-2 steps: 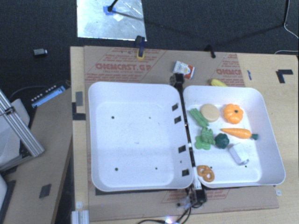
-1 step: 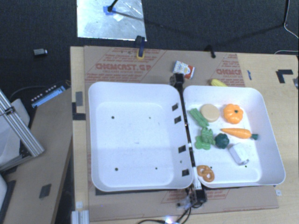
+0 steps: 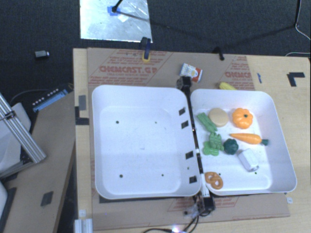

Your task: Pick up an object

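Two white bins sit side by side on a brown board, their inner rims touching along a seam down the middle of the frame that carries four small black clips [image 3: 184, 124]. The left bin [image 3: 99, 144] shows a bare white floor marked by a few dark dots, so the widest open room lies there. The right bin [image 3: 279, 144] holds eight things, all in its left and middle parts, leaving bare floor along its right wall and lower right corner. Near its upper edge sit one tan round bun [image 3: 218, 117] and one orange pumpkin [image 3: 242, 118], close together but apart. One green pod [image 3: 206, 122] lies slantwise just beside the seam, touching the bun's lower left. Below it, one leafy green piece [image 3: 212, 144] touches one dark green lump [image 3: 231, 146], and one carrot [image 3: 248, 139] lies across just to the right of that lump. One white block [image 3: 248, 159] lies below the carrot with free floor around it. One pretzel [image 3: 213, 180] sits alone in the lower left corner, close to the rim. Outside the bin, one yellow piece [image 3: 227, 86] lies on the board just beyond the upper rim, and one small white and orange packet [image 3: 191, 72] lies above the seam. How the gripper stands, and whether it has anything, cannot be told.
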